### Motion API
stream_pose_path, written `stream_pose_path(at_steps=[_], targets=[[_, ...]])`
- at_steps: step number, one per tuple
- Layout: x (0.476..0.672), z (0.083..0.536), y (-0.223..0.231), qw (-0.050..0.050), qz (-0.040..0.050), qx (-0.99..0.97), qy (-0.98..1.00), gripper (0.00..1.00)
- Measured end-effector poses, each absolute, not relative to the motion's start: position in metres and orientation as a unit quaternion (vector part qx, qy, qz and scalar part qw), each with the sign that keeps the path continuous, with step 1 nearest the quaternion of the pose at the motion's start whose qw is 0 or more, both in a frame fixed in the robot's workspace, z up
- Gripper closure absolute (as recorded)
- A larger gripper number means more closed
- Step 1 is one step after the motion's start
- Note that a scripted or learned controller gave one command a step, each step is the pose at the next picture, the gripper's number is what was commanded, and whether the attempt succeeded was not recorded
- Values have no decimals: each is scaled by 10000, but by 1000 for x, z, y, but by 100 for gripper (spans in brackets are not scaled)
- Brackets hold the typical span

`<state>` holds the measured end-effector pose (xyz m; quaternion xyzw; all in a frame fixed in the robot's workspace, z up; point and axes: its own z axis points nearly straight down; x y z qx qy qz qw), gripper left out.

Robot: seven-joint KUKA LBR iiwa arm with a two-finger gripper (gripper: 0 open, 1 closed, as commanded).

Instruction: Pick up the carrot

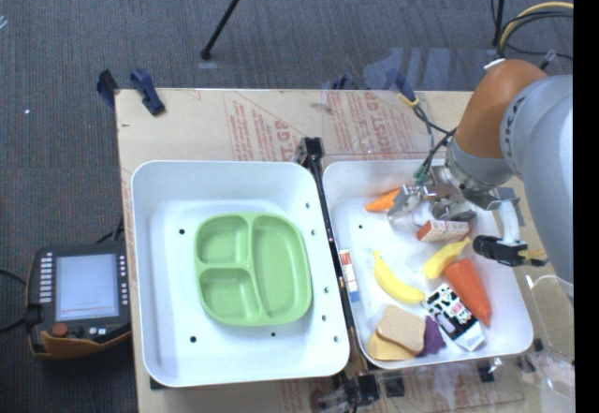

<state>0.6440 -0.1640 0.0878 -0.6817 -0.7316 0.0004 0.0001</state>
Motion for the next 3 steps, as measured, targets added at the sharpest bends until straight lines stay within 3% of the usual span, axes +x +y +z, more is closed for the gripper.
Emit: stream_pose_path(at_steps=[1, 2, 3], targets=[[644, 86, -116, 24, 15, -7793, -6267, 0], [644, 88, -175, 0, 3, -7965, -6046, 0], [640, 84, -136, 48, 67, -8584, -5129, 0]])
